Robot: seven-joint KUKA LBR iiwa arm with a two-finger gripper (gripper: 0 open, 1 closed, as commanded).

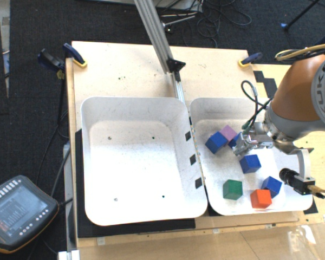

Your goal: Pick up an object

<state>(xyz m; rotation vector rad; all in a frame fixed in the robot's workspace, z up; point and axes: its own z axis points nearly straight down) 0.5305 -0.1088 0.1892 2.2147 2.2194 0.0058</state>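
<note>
Grey arm (298,99) low over right bin (206,110) | jaws (242,145) state unclear, beside blue cube (250,163)

The robot arm (306,93) is a thick, rounded limb with a broad, glossy orange band that bulges like a dome. Pale grey casing sits beside the band and carries part of some dark lettering, too cropped to read. Below the orange comes a smooth grey collar, then a narrower wrist of silver metal. Thin black cables loop out from the wrist, with a hint of green wire among them. The hand (245,143) is small and metallic, silver-grey with darker parts; its finer details are too small to make out.
</note>
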